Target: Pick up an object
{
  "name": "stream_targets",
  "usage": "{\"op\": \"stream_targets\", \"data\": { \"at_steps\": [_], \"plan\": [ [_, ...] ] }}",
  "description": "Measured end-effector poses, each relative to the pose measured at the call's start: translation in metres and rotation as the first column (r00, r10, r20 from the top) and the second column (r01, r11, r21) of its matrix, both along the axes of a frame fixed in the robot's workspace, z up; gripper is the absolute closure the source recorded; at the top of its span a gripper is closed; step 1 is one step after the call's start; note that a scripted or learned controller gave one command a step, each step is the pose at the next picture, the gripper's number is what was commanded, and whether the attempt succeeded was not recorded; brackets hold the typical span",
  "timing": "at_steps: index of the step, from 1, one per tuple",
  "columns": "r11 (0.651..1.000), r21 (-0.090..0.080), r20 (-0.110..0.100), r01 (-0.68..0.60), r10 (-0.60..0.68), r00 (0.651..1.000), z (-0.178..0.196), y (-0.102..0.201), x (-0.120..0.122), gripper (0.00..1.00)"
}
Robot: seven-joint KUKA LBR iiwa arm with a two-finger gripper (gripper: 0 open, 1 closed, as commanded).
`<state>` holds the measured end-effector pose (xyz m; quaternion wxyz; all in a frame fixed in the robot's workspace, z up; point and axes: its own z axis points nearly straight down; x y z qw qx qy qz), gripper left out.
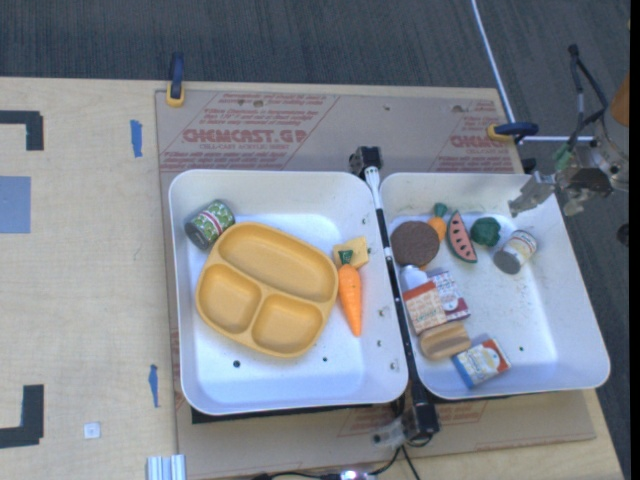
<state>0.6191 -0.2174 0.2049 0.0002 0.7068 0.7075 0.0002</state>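
Above the right bin (pixel 585 313) rim, metal tool (pixel 545 190) (grip state unclear), small cylindrical can (pixel 514 251) nearby.

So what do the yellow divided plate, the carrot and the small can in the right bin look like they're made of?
The yellow divided plate looks like moulded plastic: uniform colour, soft sheen, rounded compartment walls. The carrot seems to be plastic toy food, a smooth, even orange with a flat green top. The small can looks metallic at its grey end, though it may be painted plastic; it is too small to tell.
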Motion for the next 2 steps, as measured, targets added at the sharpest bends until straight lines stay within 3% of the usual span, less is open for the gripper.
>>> {"op": "stream_targets", "data": {
  "at_steps": [1,2],
  "plan": [
    [1.000,0.008,0.004,-0.005,0.005,1.000,-0.1059,-0.0004,-0.0074,0.00],
    [1.000,0.001,0.004,-0.003,0.003,1.000,-0.0964,-0.0038,-0.0082,1.00]
  ]
}}
